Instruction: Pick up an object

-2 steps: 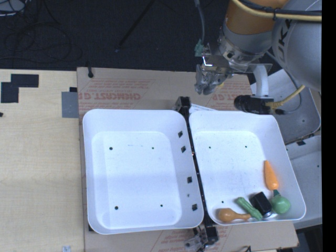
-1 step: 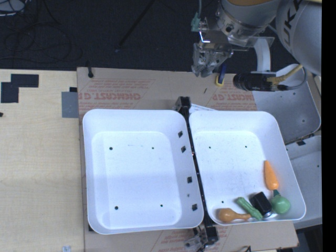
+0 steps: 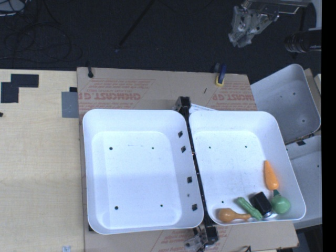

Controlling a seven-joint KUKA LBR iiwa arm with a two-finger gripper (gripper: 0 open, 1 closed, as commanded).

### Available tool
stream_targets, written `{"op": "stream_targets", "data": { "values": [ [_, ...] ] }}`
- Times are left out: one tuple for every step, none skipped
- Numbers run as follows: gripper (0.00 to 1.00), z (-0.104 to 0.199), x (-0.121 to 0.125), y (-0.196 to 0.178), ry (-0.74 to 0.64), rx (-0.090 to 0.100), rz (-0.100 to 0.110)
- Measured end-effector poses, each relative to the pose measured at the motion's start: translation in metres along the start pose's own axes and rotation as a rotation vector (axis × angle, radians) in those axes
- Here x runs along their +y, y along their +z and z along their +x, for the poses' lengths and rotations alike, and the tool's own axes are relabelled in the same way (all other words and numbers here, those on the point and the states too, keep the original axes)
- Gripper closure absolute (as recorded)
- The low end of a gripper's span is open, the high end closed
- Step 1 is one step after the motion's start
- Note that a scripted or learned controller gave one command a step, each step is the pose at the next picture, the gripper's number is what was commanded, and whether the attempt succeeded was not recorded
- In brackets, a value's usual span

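Camera view: The desk (image 3: 37,156) carries a cardboard sheet (image 3: 157,91) printed with reversed lettering, and two shallow white bins sit side by side on that sheet. The left bin (image 3: 89,140) shows only its floor with small dark holes. The right bin (image 3: 278,135) holds all the loose objects, grouped in its near right corner.

Contents of the right bin:
- An orange carrot-shaped piece (image 3: 270,175) lies along the right wall, its narrow end pointing away from the camera.
- A black block (image 3: 261,202) lies just below the carrot-shaped piece.
- A green stick-shaped piece (image 3: 248,207) lies slantwise, touching the left side of the black block.
- A green round piece (image 3: 281,204) sits just right of the black block, against the bin wall.
- An orange-yellow pear-shaped piece (image 3: 231,214) lies against the near wall, left of the green stick.

A row of black clips (image 3: 184,149) marks the joint between the two bins.

The claw (image 3: 242,31) hangs at the upper right of the view, over the dark floor beyond the desk, well apart from both bins. It is blurred, so whether it is open or closed cannot be told. Nothing is visible in it.
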State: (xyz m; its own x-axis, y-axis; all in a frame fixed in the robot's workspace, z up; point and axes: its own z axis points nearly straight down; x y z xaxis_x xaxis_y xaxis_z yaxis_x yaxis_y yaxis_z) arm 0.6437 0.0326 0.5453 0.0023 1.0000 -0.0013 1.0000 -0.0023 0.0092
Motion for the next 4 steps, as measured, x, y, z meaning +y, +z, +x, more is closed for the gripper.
{"op": "stream_targets", "data": {
  "values": [
    [1.0,0.064,0.0,0.008,-0.007,0.002,0.012],
    [1.0,0.021,0.0,0.008,0.001,0.0,0.014],
    [1.0,0.124,-0.001,0.024,-0.012,0.003,0.016],
    [1.0,0.151,0.0,0.007,-0.005,0.002,0.012]
  ]
}}
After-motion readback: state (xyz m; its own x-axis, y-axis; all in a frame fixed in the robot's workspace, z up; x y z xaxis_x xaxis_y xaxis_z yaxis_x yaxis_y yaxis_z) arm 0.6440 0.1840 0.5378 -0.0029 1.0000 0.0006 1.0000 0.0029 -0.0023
